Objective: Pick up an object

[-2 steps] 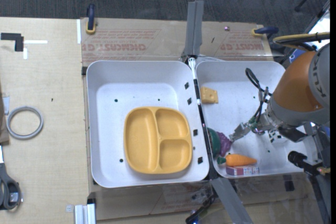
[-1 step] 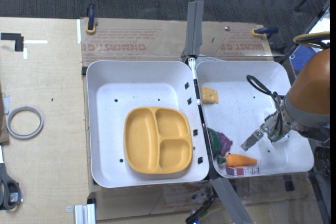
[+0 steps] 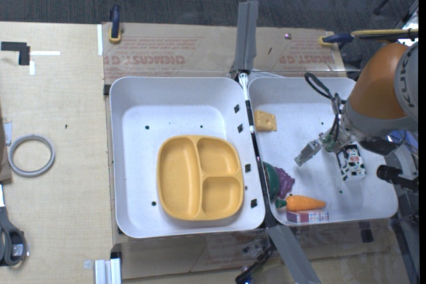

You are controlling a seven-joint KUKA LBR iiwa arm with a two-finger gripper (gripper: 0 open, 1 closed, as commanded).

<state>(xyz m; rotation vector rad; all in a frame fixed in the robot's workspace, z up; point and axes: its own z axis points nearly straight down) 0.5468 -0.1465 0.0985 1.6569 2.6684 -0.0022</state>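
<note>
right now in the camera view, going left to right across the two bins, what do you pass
yellow divided tray → cheese wedge → purple grapes → carrot → gripper

We see tape roll (image 3: 30,155) on wooden bench (image 3: 60,103) at far left, scissors (image 3: 11,243) below it, cardboard sheet (image 3: 173,53) behind bins.
</note>
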